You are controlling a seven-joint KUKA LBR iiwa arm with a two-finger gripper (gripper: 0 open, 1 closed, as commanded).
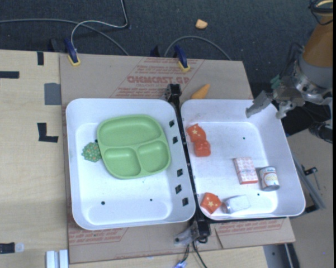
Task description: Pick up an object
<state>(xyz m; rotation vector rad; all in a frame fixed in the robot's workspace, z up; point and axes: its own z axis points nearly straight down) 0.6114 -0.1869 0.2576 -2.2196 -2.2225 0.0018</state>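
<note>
The right bin holds the candidate objects: two orange blocks touching each other near its left wall, a small pink-and-white box lying flat toward the right, a small can just beside that box, and at the near edge an orange cube next to a pale wrapped item. The gripper hovers over the bin's far right corner, its fingers spread with nothing between them. The left bin carries a green divided plate, with a green knobbly ball touching its left edge.
</note>
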